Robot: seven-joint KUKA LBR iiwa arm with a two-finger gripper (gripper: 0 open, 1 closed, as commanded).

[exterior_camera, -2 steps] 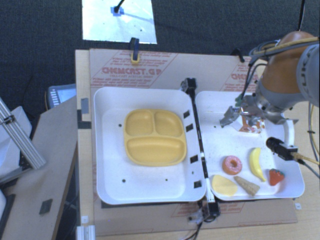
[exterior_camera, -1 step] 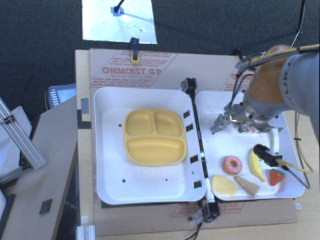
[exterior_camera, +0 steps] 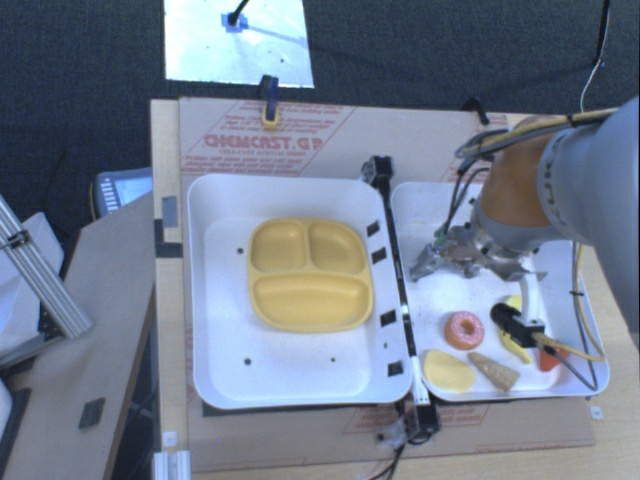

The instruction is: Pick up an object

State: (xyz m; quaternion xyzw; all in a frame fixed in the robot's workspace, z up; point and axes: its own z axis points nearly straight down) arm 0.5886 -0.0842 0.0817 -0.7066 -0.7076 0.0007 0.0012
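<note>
The gripper (exterior_camera: 430,261) hangs low over the right bin (exterior_camera: 420,208). I cannot tell if it is open or shut. The donut (exterior_camera: 463,330) lies near it, toward the bin's front. It looks light and smooth, maybe slippery. Best to grab it across its ring.

**Colour rundown, both bins**

- Left bin (exterior_camera: 215,298) and right bin (exterior_camera: 425,206): plain white, with small dark dots on the left bin's floor.
- Divided plate (exterior_camera: 308,273): solid yellow, no pattern.
- Donut (exterior_camera: 463,330): pink-orange ring with a paler centre.
- Disc (exterior_camera: 449,371): pale yellow.
- Wedge (exterior_camera: 494,371): tan.
- Small piece (exterior_camera: 546,359) at the right wall: red-orange.
- Arm (exterior_camera: 595,178): grey, with an orange band (exterior_camera: 510,183).
- Tabletop (exterior_camera: 165,158): light tan.
- Sheet (exterior_camera: 265,140) under the bins: tan, with red lettering and red diagonal lines.
- Clip (exterior_camera: 270,118): yellow.
- Floor (exterior_camera: 80,68): dark blue-grey, fine speckle.
- Panel (exterior_camera: 240,48) on the floor: shiny silver, with a blue spot.
</note>
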